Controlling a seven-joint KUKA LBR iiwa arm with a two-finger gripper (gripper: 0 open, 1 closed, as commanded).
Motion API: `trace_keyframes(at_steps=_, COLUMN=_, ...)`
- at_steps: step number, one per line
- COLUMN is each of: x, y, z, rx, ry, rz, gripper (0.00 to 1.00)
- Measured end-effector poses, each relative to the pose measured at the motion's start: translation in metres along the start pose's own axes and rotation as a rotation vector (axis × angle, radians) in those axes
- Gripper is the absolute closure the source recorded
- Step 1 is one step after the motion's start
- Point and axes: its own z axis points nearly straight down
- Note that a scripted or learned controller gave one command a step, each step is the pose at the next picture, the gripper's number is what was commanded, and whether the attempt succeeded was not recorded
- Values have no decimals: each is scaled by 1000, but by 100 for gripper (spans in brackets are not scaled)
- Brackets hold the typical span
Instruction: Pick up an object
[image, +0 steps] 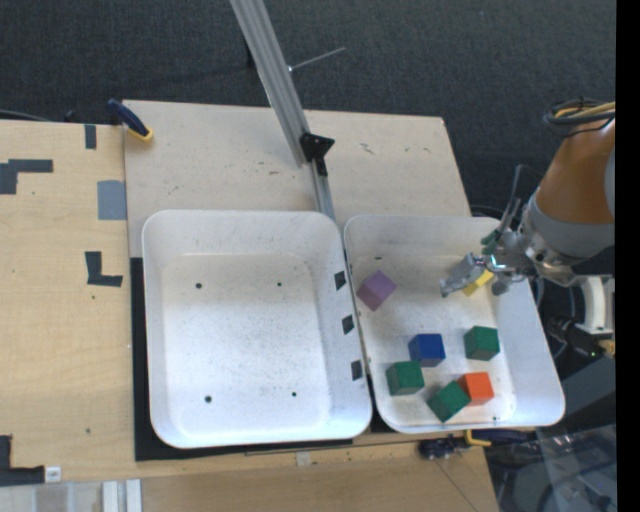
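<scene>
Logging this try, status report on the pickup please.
Gripper over right bin, jaws around yellow block. Purple block lies left. Nothing in the way.

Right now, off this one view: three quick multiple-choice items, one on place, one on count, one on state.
1. Where does the purple block lie?
A. left bin
B. right bin, upper left part
C. on the bench

2. How many green blocks are in the right bin?
A. one
B. two
C. three

3. How does the orange block sit?
A. beside a green block, on the bin floor
B. stacked on the blue block
C. outside the bins

Key: 1 B, it lies near that bin's left wall. 2 C, green ones at and. 3 A, it rests against the lowest green one, apart from the blue block.
</scene>
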Motion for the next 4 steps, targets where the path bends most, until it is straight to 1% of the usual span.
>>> trace_keyframes(at_steps=1, x=0, y=1, z=-3, rx=-5, ry=-1, rz=-2, gripper=0)
trace_keyframes(at_steps=2, x=-1, y=-5, z=61, rx=2, ry=0, rz=0, gripper=0)
trace_keyframes(at_steps=3, x=-1, y=-5, z=109, rx=-3, ry=-2, rz=-1, gripper=0)
trace_keyframes(at_steps=4, x=0, y=-5, z=98, rx=-3, ry=-1, rz=-2, gripper=100)
